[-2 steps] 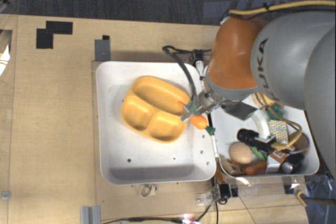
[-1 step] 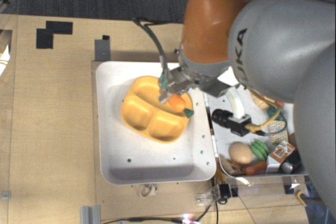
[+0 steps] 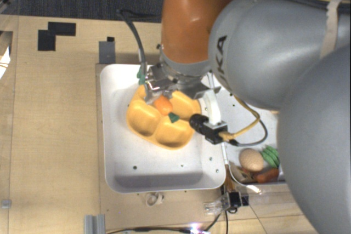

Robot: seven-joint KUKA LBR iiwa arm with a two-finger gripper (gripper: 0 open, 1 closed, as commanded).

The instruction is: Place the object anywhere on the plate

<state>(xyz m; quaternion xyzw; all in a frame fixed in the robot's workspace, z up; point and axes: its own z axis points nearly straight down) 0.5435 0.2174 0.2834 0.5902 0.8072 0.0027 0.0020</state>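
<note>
Because the arm's wrist hides its fingertips, I cannot tell what the gripper point(image 3: 164, 97) grasps as it hangs directly over the yellow pepper point(image 3: 156, 120) in the left bin point(image 3: 118, 134).

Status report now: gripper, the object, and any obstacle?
Gripper low over yellow pepper in left bin. Grasp unconfirmed. Arm covers right bin.

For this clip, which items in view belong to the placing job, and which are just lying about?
Job:
- yellow bell pepper, in the left bin
- pincer, down over the pepper

Lying about:
- beige egg-shaped item, right bin
- green item beside it
- reddish item below them
</note>
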